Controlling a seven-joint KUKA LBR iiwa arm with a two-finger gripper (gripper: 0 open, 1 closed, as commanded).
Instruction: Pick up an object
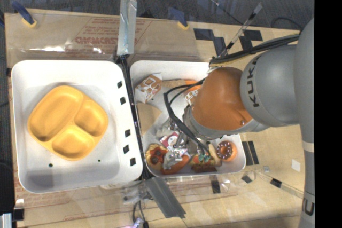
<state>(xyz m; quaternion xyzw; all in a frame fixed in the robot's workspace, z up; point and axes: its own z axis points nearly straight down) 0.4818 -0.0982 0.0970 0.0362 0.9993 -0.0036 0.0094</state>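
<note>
The arm reaches from the right over the right bin (160, 68), its orange wrist band (219, 100) covering much of the bin's middle. The gripper (179, 151) is down among a heap of small objects at the bin's near edge. Around it lie reddish-orange toy foods (156, 156), a chocolate doughnut (226, 150) to its right, and a small white and brown packet (149, 87) at the bin's far left. The wrist hides the bin's centre and right side. I cannot make out how the fingers stand amid the clutter.
The left bin (21, 115) holds a yellow divided tray (68, 122) with three compartments. A grey divider strip (126, 26) stands between the bins at the far side. Cables run from the arm across the right bin's far rim.
</note>
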